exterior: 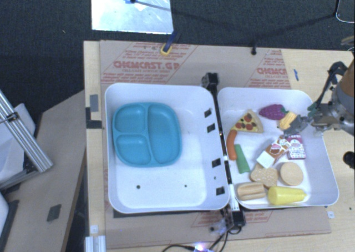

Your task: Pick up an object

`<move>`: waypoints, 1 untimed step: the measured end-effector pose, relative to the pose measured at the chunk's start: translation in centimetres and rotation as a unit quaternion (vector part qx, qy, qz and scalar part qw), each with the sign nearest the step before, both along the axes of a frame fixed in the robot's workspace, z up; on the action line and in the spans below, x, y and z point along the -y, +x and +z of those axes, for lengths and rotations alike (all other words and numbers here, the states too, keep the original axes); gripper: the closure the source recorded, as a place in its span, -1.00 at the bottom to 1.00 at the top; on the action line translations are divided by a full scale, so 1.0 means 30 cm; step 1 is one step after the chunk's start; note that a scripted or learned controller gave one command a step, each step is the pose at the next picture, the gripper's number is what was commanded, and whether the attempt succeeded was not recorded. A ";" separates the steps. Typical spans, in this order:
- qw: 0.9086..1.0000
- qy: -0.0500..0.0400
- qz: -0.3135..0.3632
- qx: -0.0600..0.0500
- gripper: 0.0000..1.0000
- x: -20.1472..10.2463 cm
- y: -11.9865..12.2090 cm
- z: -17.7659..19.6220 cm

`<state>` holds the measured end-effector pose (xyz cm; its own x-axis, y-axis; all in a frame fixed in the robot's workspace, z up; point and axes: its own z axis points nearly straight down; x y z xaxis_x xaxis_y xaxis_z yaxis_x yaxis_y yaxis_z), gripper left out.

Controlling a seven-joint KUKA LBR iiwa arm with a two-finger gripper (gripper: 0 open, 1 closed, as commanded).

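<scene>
The right bin (319, 151) holds several toy foods: a pizza slice (248, 122), a purple eggplant (272, 111), a small yellow piece (287, 119), an orange carrot (231, 142), a green stick (242, 158), a red-and-white carton (275, 149), a dark red packet (295, 148), a white cube (265, 160), a cracker (264, 176), a round bun (291, 174), a hot-dog roll (250, 191) and a yellow cob (286, 194). My gripper (299, 122) reaches in from the right, low over the bin's upper right part, right beside the yellow piece and just above the dark red packet.
The left bin (194, 162) carries a blue divided plate (147, 134). A black hinge strip (217, 134) runs between the bins. Cardboard (144, 65) lies under both. A metal sheet (131, 0) sits on the dark floor behind the bench.
</scene>
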<state>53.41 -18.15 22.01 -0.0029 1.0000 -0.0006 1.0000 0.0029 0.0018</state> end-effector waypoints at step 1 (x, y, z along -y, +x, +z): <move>1.000 0.001 -0.001 -0.002 -1.00 -0.015 -0.029 -0.161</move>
